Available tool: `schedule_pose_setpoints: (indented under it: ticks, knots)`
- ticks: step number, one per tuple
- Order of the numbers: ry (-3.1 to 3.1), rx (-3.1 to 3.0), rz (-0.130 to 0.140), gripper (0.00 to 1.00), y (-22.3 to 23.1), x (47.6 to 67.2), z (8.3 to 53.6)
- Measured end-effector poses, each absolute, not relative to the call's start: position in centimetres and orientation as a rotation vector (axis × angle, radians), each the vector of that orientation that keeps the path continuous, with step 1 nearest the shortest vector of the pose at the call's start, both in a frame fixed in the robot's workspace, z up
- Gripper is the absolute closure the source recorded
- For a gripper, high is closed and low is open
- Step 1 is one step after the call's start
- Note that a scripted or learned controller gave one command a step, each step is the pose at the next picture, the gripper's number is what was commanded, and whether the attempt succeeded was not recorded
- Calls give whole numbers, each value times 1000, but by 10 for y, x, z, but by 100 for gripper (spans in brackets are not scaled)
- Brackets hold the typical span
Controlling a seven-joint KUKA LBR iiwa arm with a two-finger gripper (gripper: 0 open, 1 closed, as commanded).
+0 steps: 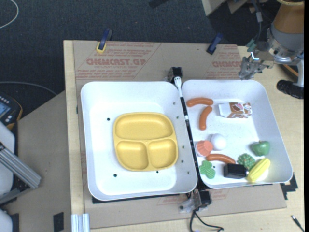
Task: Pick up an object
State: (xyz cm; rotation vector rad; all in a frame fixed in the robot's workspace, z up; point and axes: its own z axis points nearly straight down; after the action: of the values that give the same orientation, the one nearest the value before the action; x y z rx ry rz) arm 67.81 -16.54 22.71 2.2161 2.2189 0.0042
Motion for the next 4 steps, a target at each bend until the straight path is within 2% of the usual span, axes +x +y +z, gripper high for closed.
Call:
schedule_pose_setpoints:
  ticks: [1,3,4]
  knots:
    - [2230,2219,-1,100,-115,659,217]
    - [2232,2217,0,100,-16,623,233]
    - [2232,2219,-3,100,38,600,221]
